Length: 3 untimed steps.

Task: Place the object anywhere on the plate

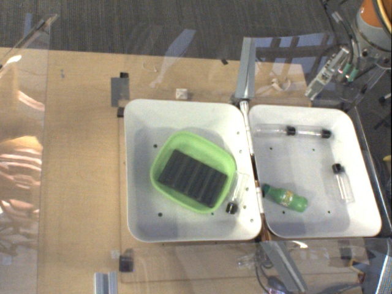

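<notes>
End effector (327, 71): above the worktop's far right corner, beyond the right bin's far edge, touching nothing; whether it is apart or together cannot be told.
Plates: one, a green plate (193, 172) in the middle of the left bin (141, 219).
On the plate: one dark ribbed block (191, 177).
Green bottle (285, 198): one, lying near the right bin's (367, 222) near left corner.
Clear tubes with black caps: three, a long one (293, 130) along the right bin's far edge, a short one (343, 182) by its right edge, and one (236, 198) in the left bin beside the plate, near that bin's right edge.
</notes>
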Each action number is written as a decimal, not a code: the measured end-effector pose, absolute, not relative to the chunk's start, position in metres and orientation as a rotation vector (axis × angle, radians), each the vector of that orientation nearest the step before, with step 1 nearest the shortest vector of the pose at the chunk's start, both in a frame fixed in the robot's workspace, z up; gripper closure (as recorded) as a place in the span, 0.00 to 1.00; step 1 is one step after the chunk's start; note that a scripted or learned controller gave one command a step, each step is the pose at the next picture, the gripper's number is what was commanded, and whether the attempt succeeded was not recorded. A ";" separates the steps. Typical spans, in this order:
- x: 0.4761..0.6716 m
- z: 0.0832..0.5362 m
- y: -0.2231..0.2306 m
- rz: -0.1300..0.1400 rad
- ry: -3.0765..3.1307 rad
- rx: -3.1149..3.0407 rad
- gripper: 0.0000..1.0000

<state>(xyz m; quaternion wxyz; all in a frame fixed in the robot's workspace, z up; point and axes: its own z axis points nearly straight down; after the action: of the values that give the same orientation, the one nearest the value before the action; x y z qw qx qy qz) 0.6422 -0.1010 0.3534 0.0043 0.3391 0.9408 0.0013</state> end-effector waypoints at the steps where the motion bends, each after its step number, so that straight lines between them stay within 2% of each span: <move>1: 0.654 0.198 -0.049 0.004 2.961 1.034 1.00; 2: 0.592 0.186 -0.004 0.006 3.055 0.699 1.00; 3: 0.593 0.223 0.022 0.006 3.099 0.441 1.00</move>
<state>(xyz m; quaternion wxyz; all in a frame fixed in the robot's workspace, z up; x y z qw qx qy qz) 0.5927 0.0219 0.2230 0.0058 0.1410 0.9900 0.0019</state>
